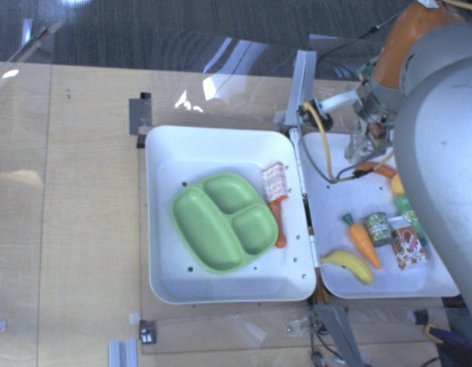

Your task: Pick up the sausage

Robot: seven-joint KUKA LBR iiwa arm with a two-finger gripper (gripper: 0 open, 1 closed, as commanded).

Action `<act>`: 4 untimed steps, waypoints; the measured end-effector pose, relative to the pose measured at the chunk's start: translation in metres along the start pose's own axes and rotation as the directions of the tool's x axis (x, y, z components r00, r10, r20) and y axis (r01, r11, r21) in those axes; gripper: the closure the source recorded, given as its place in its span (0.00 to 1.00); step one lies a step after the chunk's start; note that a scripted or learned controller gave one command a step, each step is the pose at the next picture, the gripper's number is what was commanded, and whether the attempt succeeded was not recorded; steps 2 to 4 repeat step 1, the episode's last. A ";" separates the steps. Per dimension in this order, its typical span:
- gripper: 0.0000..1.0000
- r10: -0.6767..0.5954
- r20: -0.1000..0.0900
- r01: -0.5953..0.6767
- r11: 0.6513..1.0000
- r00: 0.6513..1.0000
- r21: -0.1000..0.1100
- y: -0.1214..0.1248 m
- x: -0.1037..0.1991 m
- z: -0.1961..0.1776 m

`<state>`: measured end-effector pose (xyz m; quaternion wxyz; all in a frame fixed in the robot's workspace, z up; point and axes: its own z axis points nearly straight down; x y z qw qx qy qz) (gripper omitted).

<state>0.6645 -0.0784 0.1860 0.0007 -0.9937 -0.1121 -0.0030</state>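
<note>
Overhead slanted view of the bench. In the left bin point(167, 281) lies a green three-compartment plate point(220, 222), taken here as the landmark. Just beside the plate's right edge, at its upper corner, sits a small red-and-white packet point(275, 180). Directly below that packet, running along the plate's right rim and apparently touching it, lies a slim orange-red object, judged to be the sausage point(278, 222); it rests on the bin floor, not in any compartment.

Farther right of the plate, across the divider, the right bin point(327, 274) holds a yellow banana point(350, 264) nearest the plate, then a carrot point(364, 243), a small green-labelled can point(377, 228) and a red-and-white carton point(408, 247). A further orange piece point(379, 170) lies toward the bin's far side.

The gripper point(363, 145) hangs over the far part of the right bin, well apart from the plate and from the sausage. Whether it is released or clenched cannot be told; its tip is too small and cluttered with cabling.

Progress, as a judgement: nothing is lifted. The whole task appears to remain: crossing to the left bin, descending beside the plate, closing on the sausage, raising it.
</note>
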 end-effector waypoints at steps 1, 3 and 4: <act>1.00 -0.049 0.002 0.049 0.999 0.999 -0.002 0.063 -0.022 -0.051; 1.00 -0.049 0.002 0.049 0.999 0.999 -0.002 0.063 -0.022 -0.051; 1.00 -0.049 0.002 0.049 0.999 0.999 -0.002 0.063 -0.022 -0.051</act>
